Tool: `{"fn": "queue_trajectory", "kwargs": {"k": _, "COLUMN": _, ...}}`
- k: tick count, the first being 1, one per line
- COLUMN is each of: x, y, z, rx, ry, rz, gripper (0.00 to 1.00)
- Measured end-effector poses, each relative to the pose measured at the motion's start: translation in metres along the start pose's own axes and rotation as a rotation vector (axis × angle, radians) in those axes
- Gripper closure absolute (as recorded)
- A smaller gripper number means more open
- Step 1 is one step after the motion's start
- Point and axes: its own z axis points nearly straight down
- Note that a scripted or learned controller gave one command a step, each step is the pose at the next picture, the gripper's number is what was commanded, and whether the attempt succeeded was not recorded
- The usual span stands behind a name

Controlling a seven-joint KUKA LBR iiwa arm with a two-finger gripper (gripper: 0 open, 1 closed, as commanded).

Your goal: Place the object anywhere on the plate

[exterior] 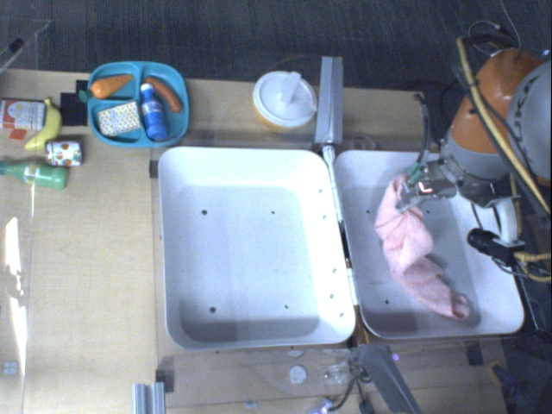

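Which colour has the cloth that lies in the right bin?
Pale pink. The cloth shows best in the camera view, beside the pincer.

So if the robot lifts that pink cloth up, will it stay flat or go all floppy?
Probably floppy: the pink cloth lies crumpled in soft folds in the right bin, so it would likely droop and dangle. It looks light for its size. It shouldn't roll, but a push would likely bunch it up. The gripper is at its top edge.

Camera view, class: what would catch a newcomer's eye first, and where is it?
The pink cloth lies crumpled in the right white bin, with the arm's hand at its upper end. At the bench's far left, a blue divided plate holds toy food.
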Motion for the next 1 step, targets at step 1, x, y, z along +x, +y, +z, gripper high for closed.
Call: {"fn": "queue_trajectory", "kwargs": {"k": 1, "x": 0.0014, "y": 0.0020, "z": -0.0513, "rx": -0.002, "ry": 0.000, "rz": -0.008, "gripper": 1.00}}
